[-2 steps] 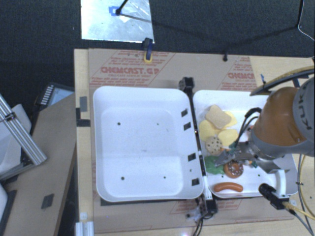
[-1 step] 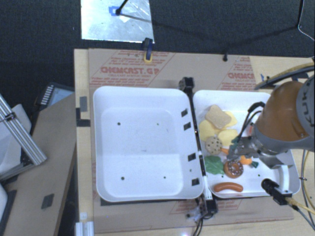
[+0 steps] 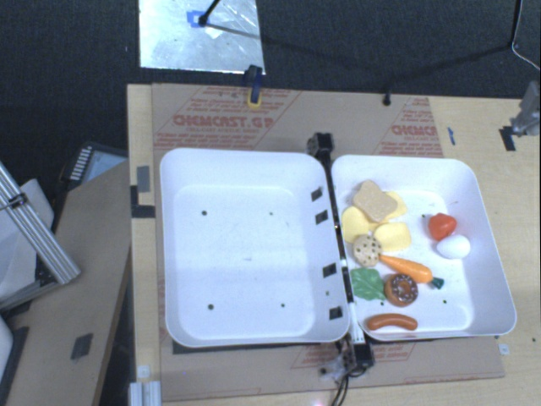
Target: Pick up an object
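The right bin (image 3: 461, 299) holds a cluster of toy foods. A slice of bread (image 3: 374, 200) lies at the top, with yellow pieces (image 3: 357, 223) (image 3: 393, 237) below it. A spotted cookie (image 3: 366, 249) sits between them. An orange carrot (image 3: 407, 268), a green leaf (image 3: 367, 283), a chocolate donut (image 3: 401, 289) and a sausage (image 3: 391, 321) lie toward the front. A red tomato (image 3: 441, 225) and a white egg (image 3: 454, 246) rest apart on the right side.
The left bin (image 3: 245, 252) stands beside the right one, joined along a black-clipped divider (image 3: 334, 235). Both rest on a cardboard sheet (image 3: 220, 117). A grey piece of hardware (image 3: 528, 112) pokes in at the right edge. A shiny plate (image 3: 201, 22) lies at the back.
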You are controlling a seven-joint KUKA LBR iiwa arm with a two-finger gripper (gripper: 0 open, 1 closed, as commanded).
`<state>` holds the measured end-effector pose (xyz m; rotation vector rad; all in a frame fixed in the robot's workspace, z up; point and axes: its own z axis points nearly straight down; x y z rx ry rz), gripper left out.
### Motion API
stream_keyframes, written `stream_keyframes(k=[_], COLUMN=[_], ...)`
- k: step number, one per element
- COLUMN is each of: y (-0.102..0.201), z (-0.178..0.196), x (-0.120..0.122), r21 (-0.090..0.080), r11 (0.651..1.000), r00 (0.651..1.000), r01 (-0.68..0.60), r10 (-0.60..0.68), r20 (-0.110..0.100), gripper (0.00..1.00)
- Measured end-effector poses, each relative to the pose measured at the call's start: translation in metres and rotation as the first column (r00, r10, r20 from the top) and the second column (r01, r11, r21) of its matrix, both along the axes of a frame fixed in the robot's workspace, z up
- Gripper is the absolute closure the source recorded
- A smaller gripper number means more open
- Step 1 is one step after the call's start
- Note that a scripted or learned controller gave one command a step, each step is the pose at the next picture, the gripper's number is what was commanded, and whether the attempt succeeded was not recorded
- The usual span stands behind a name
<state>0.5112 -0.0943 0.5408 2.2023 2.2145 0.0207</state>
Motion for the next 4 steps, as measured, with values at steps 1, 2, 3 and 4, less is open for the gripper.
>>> stream_keyframes(k=[1,2,3,4], y=[-0.022,0.018,0.054,0.133], z=[-0.007,-0.122,-0.218,-0.154], x=[0.101,0.123,0.123,0.147], r21=[0.001,0.006,0.006,0.005], r11=[1.0,1.0,1.0,1.0], r00=[1.0,1.0,1.0,1.0], r01=[0.003,-0.003,-0.002,-0.006], r10=[-0.003,0.003,0.002,0.006], r20=[-0.017,-0.031,-0.03,-0.012], gripper=[1.0,1.0,1.0,1.0])
